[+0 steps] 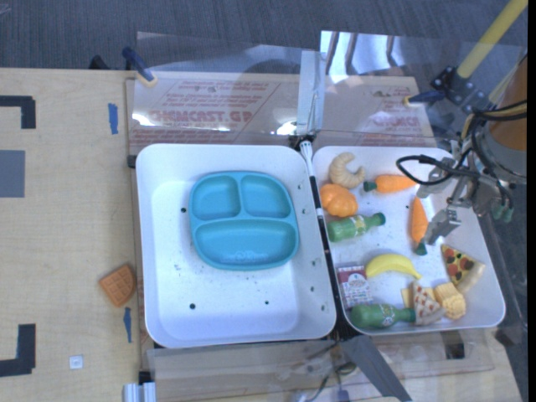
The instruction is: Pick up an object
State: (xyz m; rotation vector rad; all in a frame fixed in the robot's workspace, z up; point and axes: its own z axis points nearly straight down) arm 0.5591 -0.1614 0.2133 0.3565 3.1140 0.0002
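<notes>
**Colleague:** Where is your end effector right now?

**Me:** I see the end effector (437,227) low over the right bin (490,262), toward its right side. Its fingers are slightly parted, and their tips sit just beside the upright orange carrot (418,220). Nothing is between them, so I am holding nothing.

**Colleague:** What can you pick from?

**Me:** All of it lies in the right bin. At the far end I have a croissant (345,170) and a second carrot (392,183) lying sideways. An orange fruit (338,199) sits near the left wall, with a green bottle (355,226) just below it. Nearer me there is a banana (393,265), a red and white packet (355,290), a second green bottle (379,314), a pizza slice (461,264) by the right wall, another pizza slice (425,301), and a corn cob (450,301) touching it.

**Colleague:** And the left bin?

**Me:** The left bin (167,291) carries a blue divided plate (244,220). A waffle piece (118,284) lies on the worktop (59,224), left of that bin.
</notes>
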